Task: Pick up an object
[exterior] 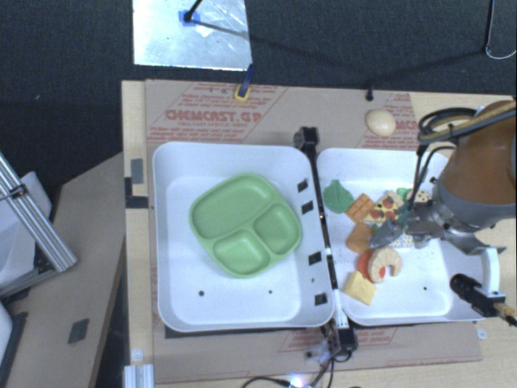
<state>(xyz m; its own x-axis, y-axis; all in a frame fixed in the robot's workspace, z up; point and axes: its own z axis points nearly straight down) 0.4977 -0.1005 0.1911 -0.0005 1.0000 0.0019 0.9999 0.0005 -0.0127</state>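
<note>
The grey arm with its orange band (477, 164) reaches from the right over the right-hand shallow white bin (420, 301). Its gripper (393, 231) hangs low among small toy food pieces; whether it grips anything cannot be told. A yellow wedge-shaped block (360, 288) lies just nearer and left of it.

Bench (137, 297) with two white bins (174, 241)

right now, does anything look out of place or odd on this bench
One thing: a small beige egg-shaped object lies on the cardboard behind the right white bin, outside both bins, while the other toy food pieces sit inside that bin. The green divided plate lies flat.
</note>
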